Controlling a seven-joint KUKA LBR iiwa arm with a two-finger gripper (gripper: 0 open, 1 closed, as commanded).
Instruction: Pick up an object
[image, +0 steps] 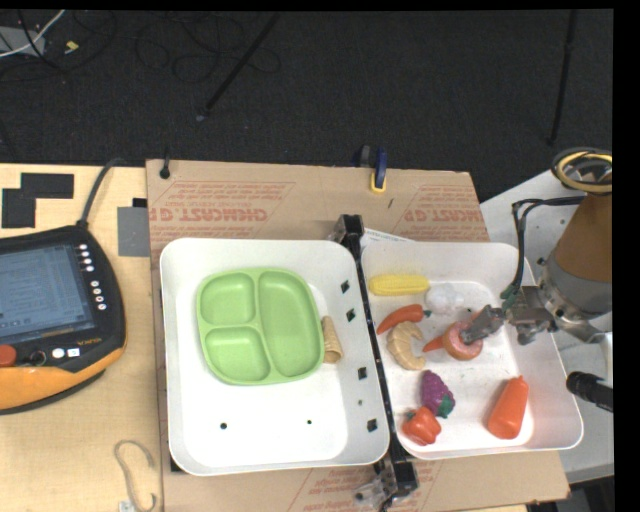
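Reached into the right bin (545, 425) from the right, gripper (478, 327) low over a pink round toy (464, 343) near the bin's middle. Could not tell how wide the gripper stood or whether it held the toy. Lay just beside a croissant (405, 347) and red pepper (400, 317).

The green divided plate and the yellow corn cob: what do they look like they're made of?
The green divided plate looks like moulded plastic with a smooth, slightly satiny finish: even colour, rounded compartment ridges, soft highlights. The yellow corn cob seems to be toy plastic or rubber, judging by its flat, uniform yellow and dull sheen; whether it is hard or soft cannot be told from this view.
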